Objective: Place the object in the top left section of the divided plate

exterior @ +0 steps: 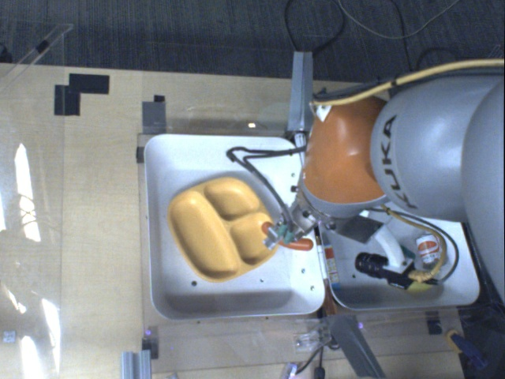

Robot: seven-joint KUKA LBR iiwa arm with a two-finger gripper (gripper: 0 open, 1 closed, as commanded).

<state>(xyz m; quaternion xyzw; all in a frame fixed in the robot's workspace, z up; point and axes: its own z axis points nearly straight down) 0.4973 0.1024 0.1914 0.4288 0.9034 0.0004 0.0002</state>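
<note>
Gripper point(286, 234) sits at the right edge of the yellow divided plate point(215, 227), low over the left bin point(158, 212) — you cannot tell from here how it is set. An orange-red object point(300, 244) lies right beside it, touching the plate's right rim near the wall between the two bins. Your grey arm point(418, 148) covers most of the right bin point(465, 287) on the counter point(79, 235).

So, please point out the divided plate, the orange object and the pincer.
divided plate point(207, 231): camera view, floor of its large left section.
orange object point(300, 244): camera view, its middle, at the plate's right rim.
pincer point(282, 234): camera view, between the fingertips.
</note>
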